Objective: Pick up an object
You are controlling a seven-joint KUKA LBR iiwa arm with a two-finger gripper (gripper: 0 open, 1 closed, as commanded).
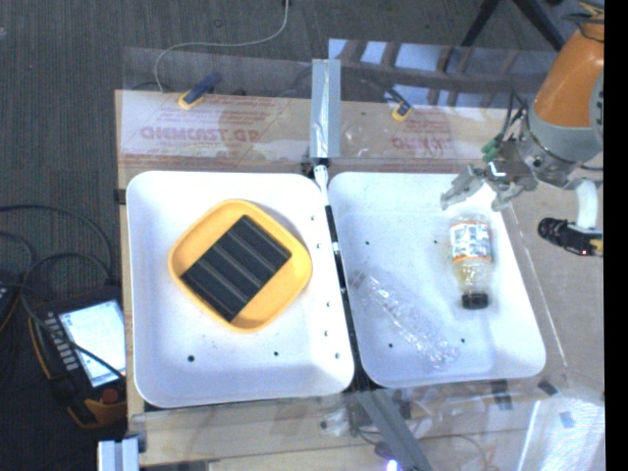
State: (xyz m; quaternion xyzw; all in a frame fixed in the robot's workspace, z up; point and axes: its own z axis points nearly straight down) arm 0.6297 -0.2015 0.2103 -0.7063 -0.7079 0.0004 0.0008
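A small clear bottle [470,260] with an orange-and-white label and a black cap lies in the right bin [388,214], cap toward the front. A crumpled clear plastic wrapper [402,320] lies nearer the middle of that bin. In the left bin [157,361] sits a yellow dish [240,263] holding a black ribbed pad. My gripper [479,188] hangs over the right bin's far right corner, just above and behind the bottle. Its two fingers are spread apart with nothing between them.
A grey divider post [324,111] stands at the back between the bins. Yellow clamps [196,91] sit on the back board. A tablet [83,337] and cables lie on the floor at the left.
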